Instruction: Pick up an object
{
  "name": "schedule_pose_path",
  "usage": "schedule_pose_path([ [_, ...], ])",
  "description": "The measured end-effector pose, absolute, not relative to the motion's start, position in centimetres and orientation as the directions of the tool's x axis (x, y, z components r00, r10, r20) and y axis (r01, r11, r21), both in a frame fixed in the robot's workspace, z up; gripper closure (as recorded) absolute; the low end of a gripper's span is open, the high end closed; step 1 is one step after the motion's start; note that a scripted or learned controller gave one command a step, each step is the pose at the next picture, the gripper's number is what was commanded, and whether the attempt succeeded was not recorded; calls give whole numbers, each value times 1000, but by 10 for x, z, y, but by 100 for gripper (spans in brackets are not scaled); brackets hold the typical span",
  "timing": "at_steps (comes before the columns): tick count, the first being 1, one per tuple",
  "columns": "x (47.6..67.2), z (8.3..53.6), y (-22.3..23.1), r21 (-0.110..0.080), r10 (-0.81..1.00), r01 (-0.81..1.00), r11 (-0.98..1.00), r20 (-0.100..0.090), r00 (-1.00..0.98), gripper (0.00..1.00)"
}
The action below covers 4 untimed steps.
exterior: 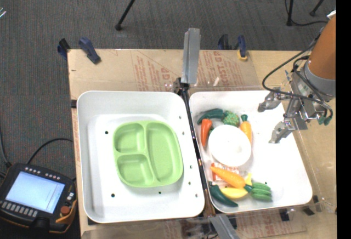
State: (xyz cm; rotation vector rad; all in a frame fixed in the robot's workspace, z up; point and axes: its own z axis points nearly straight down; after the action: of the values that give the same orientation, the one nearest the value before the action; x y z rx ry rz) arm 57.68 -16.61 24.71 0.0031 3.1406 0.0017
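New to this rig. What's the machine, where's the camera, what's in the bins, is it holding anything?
One fixed camera looks down at a slant on a bench with two shallow white bins side by side. The machine is a robot arm reaching in from the right; its two-finger gripper hangs open over the right bin with nothing between its fingers. The left bin holds a green divided plate. The right bin holds a round white plate ringed by toy vegetables: an orange carrot, a red pepper, a small broccoli and some green and yellow pieces. The box at lower left is a handheld control pendant.
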Motion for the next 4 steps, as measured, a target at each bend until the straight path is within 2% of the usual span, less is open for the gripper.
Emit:
schedule_pose_path([
  [1, 587, 95, -150, 2, -190, -190, 982, -1, -982, 0],
  [2, 591, 88, -201, 1, -199, -199, 980, -1, -980, 0],
  [3, 611, 89, -169, 1, -47, -47, 999, -5, -999, 0],
  [4, 620, 88, -157, -3, 84, 84, 996, -4, -996, 0],
])
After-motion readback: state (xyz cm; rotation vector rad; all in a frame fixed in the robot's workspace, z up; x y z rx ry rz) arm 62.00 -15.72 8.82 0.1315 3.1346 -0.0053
